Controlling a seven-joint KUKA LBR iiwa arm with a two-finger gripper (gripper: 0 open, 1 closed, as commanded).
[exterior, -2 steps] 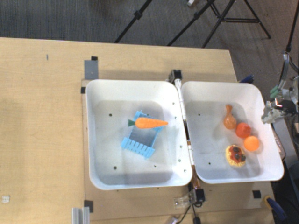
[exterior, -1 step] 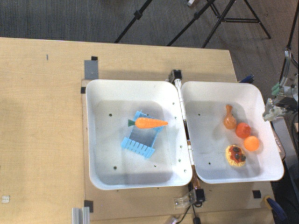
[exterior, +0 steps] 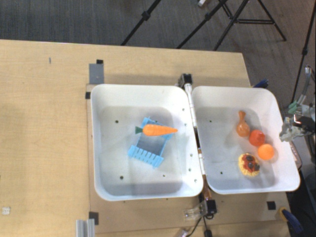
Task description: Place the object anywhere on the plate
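Wooden bench (exterior: 44, 132), two white bins: carrot (exterior: 159, 130) lying across blue plate (exterior: 148, 149) in left bin (exterior: 106, 147) — gripper (exterior: 295, 129) beside right bin (exterior: 217, 174), grip state indiscernible — placement seemingly done, next call merely staying clear.

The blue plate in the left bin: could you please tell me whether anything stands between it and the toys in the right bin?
Only the bins' adjoining rims lie between the blue plate and the toys. An orange carrot lies across the plate's far end, taking up part of it.
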